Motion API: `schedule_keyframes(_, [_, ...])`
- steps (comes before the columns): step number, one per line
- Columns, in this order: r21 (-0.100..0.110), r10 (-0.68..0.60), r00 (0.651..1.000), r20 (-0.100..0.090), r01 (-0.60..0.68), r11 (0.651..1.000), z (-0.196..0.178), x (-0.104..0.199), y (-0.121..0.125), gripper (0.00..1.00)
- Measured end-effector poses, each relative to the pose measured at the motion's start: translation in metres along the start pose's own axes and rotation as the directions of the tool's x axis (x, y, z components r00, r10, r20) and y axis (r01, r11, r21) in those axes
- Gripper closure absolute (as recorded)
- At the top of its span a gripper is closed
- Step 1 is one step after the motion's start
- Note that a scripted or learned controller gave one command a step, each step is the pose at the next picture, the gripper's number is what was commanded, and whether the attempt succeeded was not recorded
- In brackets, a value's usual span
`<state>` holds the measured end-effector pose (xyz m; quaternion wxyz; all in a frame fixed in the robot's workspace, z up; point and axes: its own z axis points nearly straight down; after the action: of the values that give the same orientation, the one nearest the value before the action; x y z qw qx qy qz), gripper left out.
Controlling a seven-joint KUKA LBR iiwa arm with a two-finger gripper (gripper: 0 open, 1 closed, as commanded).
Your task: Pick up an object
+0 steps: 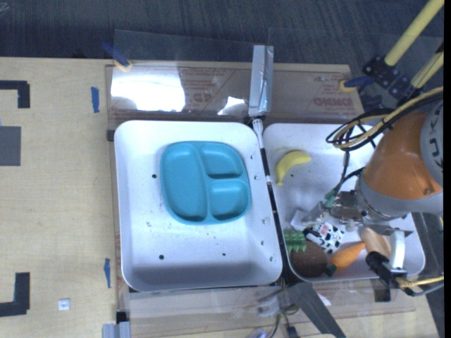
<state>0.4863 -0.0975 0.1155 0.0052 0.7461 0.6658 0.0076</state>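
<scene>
Toy cow (325, 236), small, light, rigid plastic: pinch across its body.
Hand (343, 215) low over cow; opening cannot be told.

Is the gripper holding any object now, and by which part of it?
It cannot be told: the gripper hangs low over the toys in the right bin, its tip hidden.

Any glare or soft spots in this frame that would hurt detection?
Camera view: strong glare on the clear plastic sheet behind the left white bin, washing out its surface; the blue divided plastic tray is evenly lit and sharp; the yellow toy banana reads clean; clutter under the grey-and-orange arm in the right white bin is shadowed and slightly soft.
</scene>
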Motion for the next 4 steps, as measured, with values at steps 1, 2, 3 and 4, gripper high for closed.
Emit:
schedule_keyframes(1, [0.005, -0.040, 0.999, 0.006, 0.040, 0.999, 0.027, -0.051, 0.030, 0.00])
schedule_keyframes(2, [0.009, 0.067, 0.998, 0.007, -0.067, 0.998, 0.030, 0.001, 0.059, 0.00])
schedule_keyframes(3, [0.011, -0.081, 0.997, 0.004, 0.081, 0.997, 0.028, -0.024, 0.000, 0.00])
schedule_keyframes(4, [0.010, -0.034, 0.999, 0.006, 0.034, 0.999, 0.029, -0.006, 0.044, 0.00])
